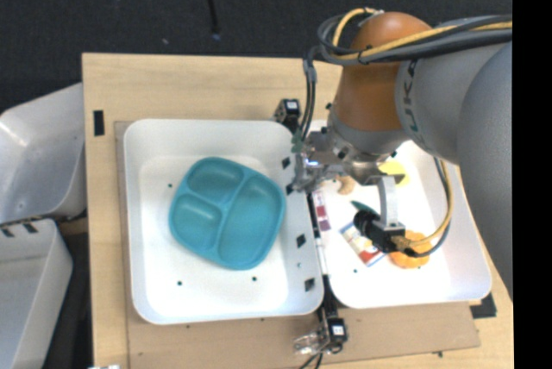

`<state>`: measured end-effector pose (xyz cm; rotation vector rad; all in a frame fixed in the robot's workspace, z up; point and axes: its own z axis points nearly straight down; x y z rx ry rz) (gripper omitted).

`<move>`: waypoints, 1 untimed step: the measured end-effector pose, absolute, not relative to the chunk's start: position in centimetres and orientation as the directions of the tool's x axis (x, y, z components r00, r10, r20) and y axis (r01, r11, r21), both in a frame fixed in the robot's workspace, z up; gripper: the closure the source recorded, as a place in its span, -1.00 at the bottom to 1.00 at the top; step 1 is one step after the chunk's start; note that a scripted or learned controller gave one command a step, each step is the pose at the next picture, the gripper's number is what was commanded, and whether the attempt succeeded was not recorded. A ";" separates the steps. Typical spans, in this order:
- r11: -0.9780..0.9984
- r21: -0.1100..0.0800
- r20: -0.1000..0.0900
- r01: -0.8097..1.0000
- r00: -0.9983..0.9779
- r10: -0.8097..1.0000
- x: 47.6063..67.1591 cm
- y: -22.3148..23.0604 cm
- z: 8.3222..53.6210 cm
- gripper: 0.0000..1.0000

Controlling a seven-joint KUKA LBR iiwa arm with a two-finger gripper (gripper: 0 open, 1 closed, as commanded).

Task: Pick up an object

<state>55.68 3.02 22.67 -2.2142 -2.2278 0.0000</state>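
Teal plastic, glossy and smooth: divided plate (227, 212) flat in the view-left bin (138, 272), three shallow compartments, rounded corners. Probably light, stiff, slippery; best pinched across the raised rim. Gripper (328, 171) low over the wall between bins, open or closed impossible to tell. Small orange piece (407, 258) and red-white card (364, 245) in the view-right bin (453, 272).
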 end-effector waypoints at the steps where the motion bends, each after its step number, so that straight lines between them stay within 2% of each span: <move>1: 0.009 0.002 0.002 1.000 -0.009 1.000 57.4 8.8 24.1 1.00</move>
